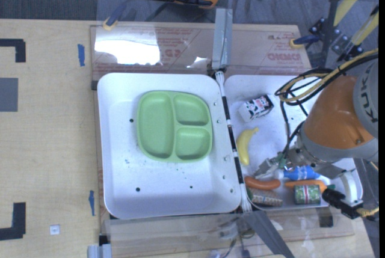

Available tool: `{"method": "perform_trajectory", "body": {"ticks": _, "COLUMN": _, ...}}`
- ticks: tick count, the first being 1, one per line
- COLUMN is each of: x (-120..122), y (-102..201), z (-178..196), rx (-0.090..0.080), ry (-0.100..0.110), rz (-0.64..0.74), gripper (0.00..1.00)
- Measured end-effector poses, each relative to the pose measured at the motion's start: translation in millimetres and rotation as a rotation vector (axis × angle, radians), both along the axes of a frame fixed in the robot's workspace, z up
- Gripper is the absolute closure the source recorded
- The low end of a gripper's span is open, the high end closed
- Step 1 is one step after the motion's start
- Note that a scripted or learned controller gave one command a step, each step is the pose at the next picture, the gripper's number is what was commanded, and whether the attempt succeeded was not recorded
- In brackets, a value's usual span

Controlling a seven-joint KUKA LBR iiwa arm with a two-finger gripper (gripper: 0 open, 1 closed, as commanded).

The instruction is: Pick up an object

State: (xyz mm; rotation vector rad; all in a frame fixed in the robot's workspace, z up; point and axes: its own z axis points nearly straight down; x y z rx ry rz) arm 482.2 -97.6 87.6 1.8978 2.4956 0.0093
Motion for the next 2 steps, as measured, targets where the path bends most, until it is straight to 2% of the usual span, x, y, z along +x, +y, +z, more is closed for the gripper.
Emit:
{"method": "perform_trajectory", "body": {"ticks": 1, "x": 1.1, "y": -0.8, "z": 10.4, "rx": -0.001, "ry": -0.004, "rz": -0.003, "gripper": 1.0}}
{"method": "perform_trajectory", "body": {"ticks": 2, "x": 146.1, "y": 30.9, "z": 97.5, "rx": 0.0, "ry": 0.008, "rz": -0.392, "gripper": 1.0}}
